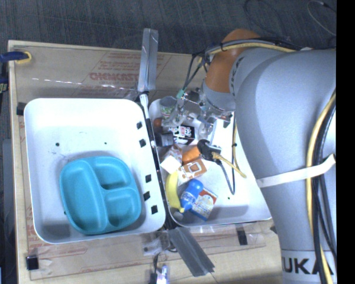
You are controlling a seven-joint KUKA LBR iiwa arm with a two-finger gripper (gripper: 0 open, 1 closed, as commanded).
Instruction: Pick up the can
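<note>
white bins: two shallow bins side by side on the bench; left bin [41, 129] holds a teal divided tray [100, 194].
right bin [248, 209]: cluttered with a banana [173, 191], a blue packet [192, 195] and small boxes.
arm: grey with an orange band, reaching down into the right bin's far end.
end effector [186, 120]: low among the clutter; grip state cannot be told.
can [160, 110]: seemingly the pale round item at the far corner, just beside the end effector.
progress: nothing visibly lifted; grasp and lift remain, by my judgement.
</note>
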